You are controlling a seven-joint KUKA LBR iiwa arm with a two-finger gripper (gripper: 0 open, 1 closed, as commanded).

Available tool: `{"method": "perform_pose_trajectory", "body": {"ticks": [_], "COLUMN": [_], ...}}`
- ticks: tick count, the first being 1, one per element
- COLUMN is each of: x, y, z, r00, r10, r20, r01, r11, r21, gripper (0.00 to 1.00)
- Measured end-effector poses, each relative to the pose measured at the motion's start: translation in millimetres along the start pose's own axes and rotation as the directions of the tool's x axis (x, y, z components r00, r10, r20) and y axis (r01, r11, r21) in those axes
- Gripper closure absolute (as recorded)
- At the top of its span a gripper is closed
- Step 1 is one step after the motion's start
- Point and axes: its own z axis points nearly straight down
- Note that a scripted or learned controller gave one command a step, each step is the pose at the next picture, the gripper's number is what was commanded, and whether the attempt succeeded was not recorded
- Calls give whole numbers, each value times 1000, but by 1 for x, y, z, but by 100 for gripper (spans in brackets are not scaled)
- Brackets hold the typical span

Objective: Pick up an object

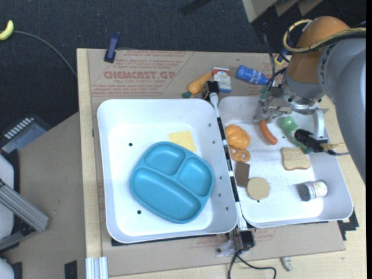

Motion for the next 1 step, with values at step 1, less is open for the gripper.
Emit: {"method": "perform_pose_trajectory", "body": {"ticks": [1], "x": [59], "y": [-30], "z": [-91], "r00": [1000], "r10": [0], "r20": [-4], "r01": [0], "r11": [1000], "r21": [2], "gripper": [100]}}
